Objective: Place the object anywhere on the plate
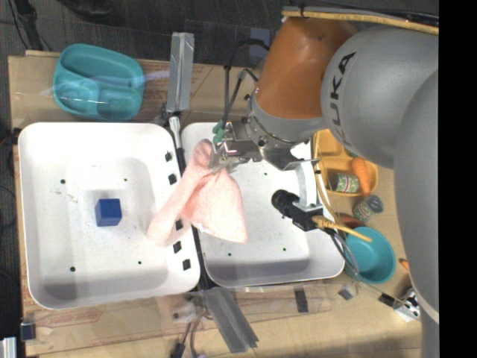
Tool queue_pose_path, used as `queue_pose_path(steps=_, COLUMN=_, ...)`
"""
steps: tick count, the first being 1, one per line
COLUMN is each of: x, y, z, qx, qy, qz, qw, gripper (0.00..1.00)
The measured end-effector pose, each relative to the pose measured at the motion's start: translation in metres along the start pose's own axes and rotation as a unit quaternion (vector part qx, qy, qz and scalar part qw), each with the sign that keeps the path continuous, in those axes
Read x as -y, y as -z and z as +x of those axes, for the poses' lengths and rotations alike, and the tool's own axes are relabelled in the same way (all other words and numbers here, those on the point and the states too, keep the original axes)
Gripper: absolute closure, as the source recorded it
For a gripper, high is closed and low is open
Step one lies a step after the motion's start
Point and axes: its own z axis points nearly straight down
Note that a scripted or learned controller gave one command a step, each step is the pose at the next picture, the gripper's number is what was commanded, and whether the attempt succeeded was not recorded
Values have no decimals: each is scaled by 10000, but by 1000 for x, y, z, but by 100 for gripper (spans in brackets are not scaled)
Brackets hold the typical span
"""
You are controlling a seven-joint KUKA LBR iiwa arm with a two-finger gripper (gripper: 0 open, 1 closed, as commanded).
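We see the gripper pinching a pink cloth that drapes across both bins' shared edge; 1 blue cube sits left.

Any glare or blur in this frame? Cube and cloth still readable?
Camera view: white bins bright, near blown out, little surface detail; blue cube sharp with good contrast; pink cloth readable, folds soft; arm close, large, slightly soft; floor at top dark.

A robotics lab: a grey and orange KUKA arm looms over a wooden tabletop bearing two taped-down white bins, with cables trailing behind the end effector.
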Motion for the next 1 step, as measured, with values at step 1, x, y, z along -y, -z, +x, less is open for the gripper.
queue_pose_path(steps=1, x=-70, y=-10, z=96, qx=7, qy=-297, qz=18, qw=9996, gripper=100)
